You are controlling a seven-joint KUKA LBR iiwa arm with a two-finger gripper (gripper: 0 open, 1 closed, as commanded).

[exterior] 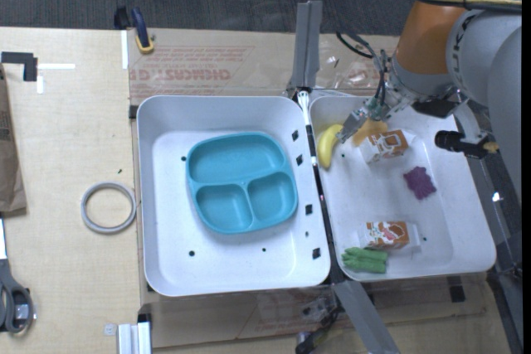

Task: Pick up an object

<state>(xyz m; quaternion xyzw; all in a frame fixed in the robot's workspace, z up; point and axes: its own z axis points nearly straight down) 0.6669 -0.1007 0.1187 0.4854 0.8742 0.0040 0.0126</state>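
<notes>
My gripper (358,125) hangs low at the back of the right bin (465,257), between a yellow banana (328,146) on its left and a white and orange carton (387,144) on its right. It is close over the carton's upper left corner; whether it touches is unclear. A purple lumpy toy (420,181) lies mid-bin. A second small carton (388,235) and a green leafy toy (365,259) lie near the front wall.
The left bin (158,203) holds a blue three-part plate (241,182). A grey divider post (308,46) stands between the bins at the back. On the bench to the left lie a tape ring (109,207) and scissors (15,304).
</notes>
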